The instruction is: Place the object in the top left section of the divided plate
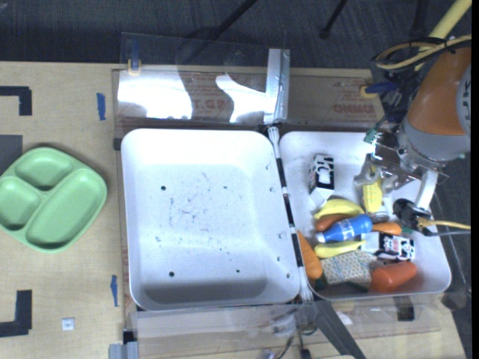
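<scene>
Objects for the task sit heaped in the right bin [441, 264]: a yellow banana [338, 208], a blue bottle [346, 229], an orange carrot [310, 260], a black-and-white carton [322, 173] and a small yellow item [372, 195]. None is on the green divided plate [51, 198], which rests well apart at nine o'clock, beyond the left bin [200, 215]. The gripper [393, 172] hangs over the right bin's twelve-o'clock end; whether it is released or clenched I cannot tell. The small yellow item lies just beside it at seven o'clock, probably the nearest candidate, its long axis running roughly twelve to six.
</scene>
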Controlling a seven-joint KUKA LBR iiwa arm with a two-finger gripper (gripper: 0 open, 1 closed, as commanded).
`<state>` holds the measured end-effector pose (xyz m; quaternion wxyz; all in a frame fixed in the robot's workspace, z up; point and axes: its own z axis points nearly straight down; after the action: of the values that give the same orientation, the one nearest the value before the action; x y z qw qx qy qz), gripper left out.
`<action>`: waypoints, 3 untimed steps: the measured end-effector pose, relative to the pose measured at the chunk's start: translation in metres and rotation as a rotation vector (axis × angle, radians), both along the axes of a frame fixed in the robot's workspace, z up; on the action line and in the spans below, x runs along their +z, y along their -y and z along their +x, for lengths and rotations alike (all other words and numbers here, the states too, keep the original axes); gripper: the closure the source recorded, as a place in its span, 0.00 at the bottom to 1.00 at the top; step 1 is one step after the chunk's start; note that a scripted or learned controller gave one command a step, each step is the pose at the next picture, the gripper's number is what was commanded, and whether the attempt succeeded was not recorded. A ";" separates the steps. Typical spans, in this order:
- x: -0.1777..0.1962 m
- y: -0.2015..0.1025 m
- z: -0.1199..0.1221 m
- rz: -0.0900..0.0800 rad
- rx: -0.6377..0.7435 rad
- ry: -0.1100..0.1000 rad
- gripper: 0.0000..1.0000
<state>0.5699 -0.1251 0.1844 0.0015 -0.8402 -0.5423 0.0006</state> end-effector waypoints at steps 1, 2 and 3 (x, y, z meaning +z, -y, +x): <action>-0.002 -0.044 -0.069 0.001 0.203 -0.002 1.00; 0.055 -0.101 -0.084 -0.002 0.424 0.003 1.00; -0.002 -0.171 -0.091 0.001 0.652 -0.001 1.00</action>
<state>0.4790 0.0461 0.1828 0.0022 -0.6223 -0.7828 0.0013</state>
